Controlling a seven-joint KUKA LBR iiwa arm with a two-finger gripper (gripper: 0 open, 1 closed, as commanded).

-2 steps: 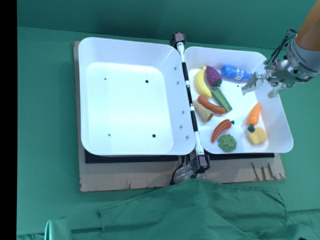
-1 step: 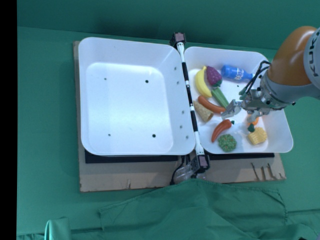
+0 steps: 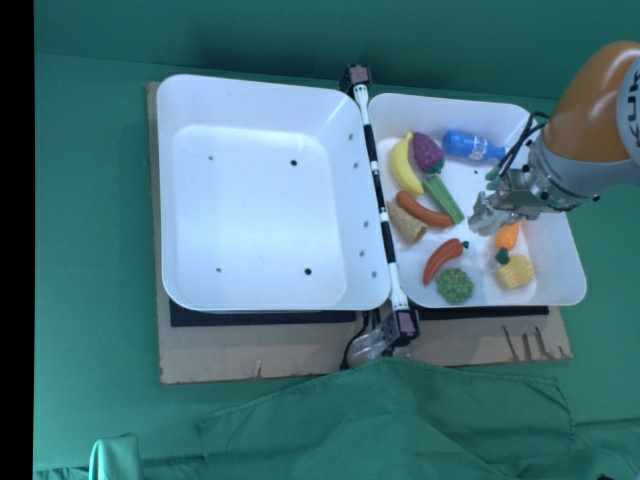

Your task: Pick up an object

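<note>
The right bin (image 3: 548, 290) holds toy food: a yellow banana (image 3: 403, 165), a purple beet with a green stalk (image 3: 431, 162), a blue bottle (image 3: 472, 147), a red sausage (image 3: 423, 210), a tan bread piece (image 3: 405, 223), a red chili (image 3: 441, 259), a green broccoli (image 3: 455, 286), a yellow corn cob (image 3: 514, 271) and an orange carrot (image 3: 508, 235). My gripper (image 3: 487, 217) hangs low over the right part of this bin, just left of the carrot and above the corn. Nothing shows between its fingers.
The left bin (image 3: 185, 98) lies beside the right one, with a black and white divider bar (image 3: 378, 188) between them. Both sit on a cardboard sheet (image 3: 250, 363) over green cloth. A fold of green cloth (image 3: 400, 418) lies at the front.
</note>
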